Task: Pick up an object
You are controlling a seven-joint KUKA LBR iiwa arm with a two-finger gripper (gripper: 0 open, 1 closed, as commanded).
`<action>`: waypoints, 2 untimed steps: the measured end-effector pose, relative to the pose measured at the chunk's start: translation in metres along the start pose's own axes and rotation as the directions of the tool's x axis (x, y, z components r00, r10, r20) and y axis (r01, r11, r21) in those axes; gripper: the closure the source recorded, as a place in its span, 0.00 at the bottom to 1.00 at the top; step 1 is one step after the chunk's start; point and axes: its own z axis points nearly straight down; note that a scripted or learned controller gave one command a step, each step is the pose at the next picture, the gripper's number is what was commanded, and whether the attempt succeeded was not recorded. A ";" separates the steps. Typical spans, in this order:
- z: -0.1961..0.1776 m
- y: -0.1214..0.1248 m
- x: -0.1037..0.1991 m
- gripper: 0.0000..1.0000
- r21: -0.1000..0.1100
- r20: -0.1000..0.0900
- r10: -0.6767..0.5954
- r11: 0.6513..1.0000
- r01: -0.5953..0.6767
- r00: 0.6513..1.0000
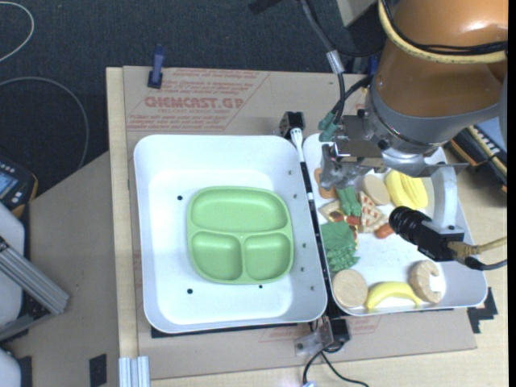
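My gripper (335, 170) hangs low over the far left corner of the right bin (459, 297), under the grey wrist and the orange band. Right below it lie a brown toy food piece (326, 185) and a green piece (348, 199). Close by are a pizza slice (369, 213), a yellow corn-like piece (406, 190) and a pale round slice (376, 189). A green leafy toy (339, 245) lies toward the bin's left wall. Along the near edge sit a round cookie (349, 288), a banana (393, 295) and a bread roll (426, 280).
The left bin (157, 216) holds a green divided plate (239, 234). A black cylindrical part with a cable (419, 230) reaches over the right bin from the right. A thin black bar (310, 204) runs along the seam between the bins. A blue clip (156, 67) sits on the cardboard at the back left.
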 end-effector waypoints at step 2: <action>-0.020 0.001 0.001 1.00 -0.004 0.001 -0.002 1.000 0.002 1.000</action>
